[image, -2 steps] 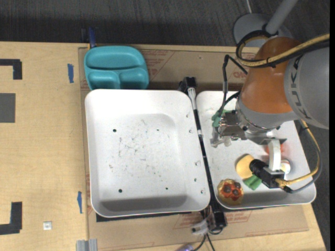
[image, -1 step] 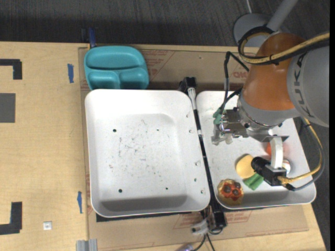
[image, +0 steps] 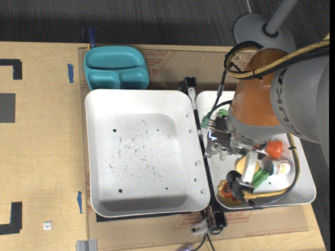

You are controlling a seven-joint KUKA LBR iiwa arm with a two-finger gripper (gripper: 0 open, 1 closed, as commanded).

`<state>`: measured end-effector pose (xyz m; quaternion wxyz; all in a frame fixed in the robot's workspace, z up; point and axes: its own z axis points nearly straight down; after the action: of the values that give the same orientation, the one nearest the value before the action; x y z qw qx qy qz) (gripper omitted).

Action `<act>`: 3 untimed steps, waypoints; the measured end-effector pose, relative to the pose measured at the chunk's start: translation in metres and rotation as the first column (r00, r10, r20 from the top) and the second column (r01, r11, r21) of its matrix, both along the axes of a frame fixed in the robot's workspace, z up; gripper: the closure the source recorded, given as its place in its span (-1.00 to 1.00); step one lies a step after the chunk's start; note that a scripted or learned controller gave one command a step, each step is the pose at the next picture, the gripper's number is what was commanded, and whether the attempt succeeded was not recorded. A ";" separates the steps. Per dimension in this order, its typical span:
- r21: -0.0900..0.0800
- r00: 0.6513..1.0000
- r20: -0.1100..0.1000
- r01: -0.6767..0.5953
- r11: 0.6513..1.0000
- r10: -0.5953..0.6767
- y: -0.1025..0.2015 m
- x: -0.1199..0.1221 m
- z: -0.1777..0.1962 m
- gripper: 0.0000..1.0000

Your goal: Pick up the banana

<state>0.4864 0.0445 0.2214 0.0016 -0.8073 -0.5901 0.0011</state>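
You are looking down on a tan, cardboard-covered worktop [image: 42,156] marked with black squares and short strips of blue tape, and beyond its far edge you see dark grey carpet [image: 131,9]. Take the left bin [image: 141,150] as your landmark: it is a shallow white tray with faint scuffs and a few small dark spots on its floor. Touching its far rim is a teal divided container [image: 116,67]. Just beside its right wall, with a black cable [image: 199,135] running along the seam, sits the right bin [image: 301,190], which holds the clutter. Over that right bin hangs the arm [image: 293,95], grey with its orange band, and it covers most of the bin's far half. Below it you can make out the end effector [image: 230,145] as a cluster of metal parts, near the landmark's right wall; you cannot tell whether it is released or clenched. The banana [image: 246,166] shows as a pale yellow piece in the right bin, just right of the end effector and partly hidden among other things. Beside it lie a green object [image: 260,175], an orange-red round one [image: 274,149] and a small can [image: 281,167]. A grey round base [image: 256,27] stands on the carpet, far right of the landmark.
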 end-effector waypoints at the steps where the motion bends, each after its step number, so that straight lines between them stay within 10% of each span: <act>1: 0.000 1.000 0.001 -0.001 1.000 0.001 0.000 0.001 0.010 1.00; 3: 0.001 0.957 0.004 -0.288 0.957 0.288 0.141 -0.007 -0.135 1.00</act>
<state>0.4796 0.1852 0.0862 0.0008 -0.7126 -0.7015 -0.0006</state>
